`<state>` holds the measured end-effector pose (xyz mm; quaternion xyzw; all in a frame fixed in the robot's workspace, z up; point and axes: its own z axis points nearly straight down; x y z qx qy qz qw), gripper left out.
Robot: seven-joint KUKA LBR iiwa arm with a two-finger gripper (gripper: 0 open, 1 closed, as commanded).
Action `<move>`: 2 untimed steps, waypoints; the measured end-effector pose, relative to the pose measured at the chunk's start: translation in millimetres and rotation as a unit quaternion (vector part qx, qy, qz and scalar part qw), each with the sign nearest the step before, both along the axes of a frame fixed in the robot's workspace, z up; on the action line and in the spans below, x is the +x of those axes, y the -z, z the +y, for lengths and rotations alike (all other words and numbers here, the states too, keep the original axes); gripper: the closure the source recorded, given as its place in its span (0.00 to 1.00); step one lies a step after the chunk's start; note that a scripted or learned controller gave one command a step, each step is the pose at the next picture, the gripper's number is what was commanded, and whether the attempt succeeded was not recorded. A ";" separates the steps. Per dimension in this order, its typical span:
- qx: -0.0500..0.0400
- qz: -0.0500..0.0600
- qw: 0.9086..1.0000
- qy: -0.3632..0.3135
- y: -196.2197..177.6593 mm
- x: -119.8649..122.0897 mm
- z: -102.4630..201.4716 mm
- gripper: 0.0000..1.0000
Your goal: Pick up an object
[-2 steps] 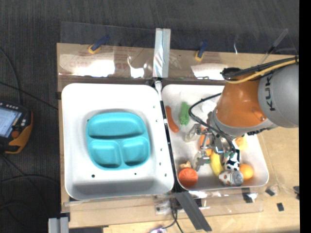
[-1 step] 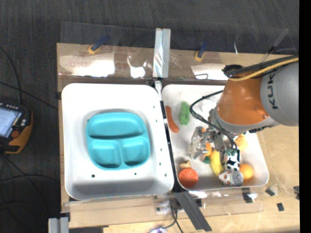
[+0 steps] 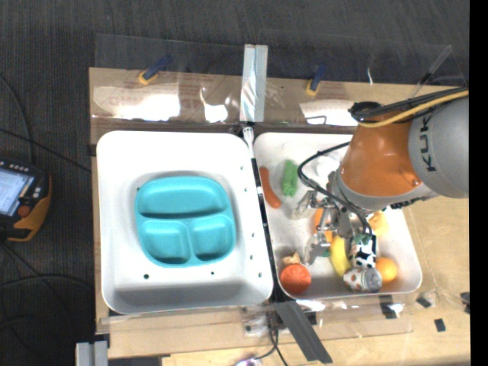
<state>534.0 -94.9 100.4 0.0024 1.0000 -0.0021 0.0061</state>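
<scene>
My gripper (image 3: 323, 227) hangs low over the middle of the right bin (image 3: 409, 239), the orange-banded wrist just above it. A yellow banana (image 3: 338, 255) lies right beside and below it. A small orange piece (image 3: 319, 216) shows close against the gripper; I cannot tell whether it is held. Around it lie a red-orange ball (image 3: 296, 277) at the front, a black-and-white toy (image 3: 365, 253), a grey can (image 3: 367, 280) and an orange fruit (image 3: 387, 269). A green piece (image 3: 289, 178) and an orange-red piece (image 3: 269, 189) rest near the bin's left wall.
The left bin (image 3: 114, 204) holds a teal tray (image 3: 184, 218) with three compartments. A ridge where the two bins meet (image 3: 258, 212) runs between them. The arm's bulk covers the right bin's back right part.
</scene>
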 end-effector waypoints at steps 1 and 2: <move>-0.001 0.000 1.000 0.000 -9.0 0.3 -0.1 1.00; 0.003 -0.008 0.996 0.089 7.5 -41.0 -3.6 1.00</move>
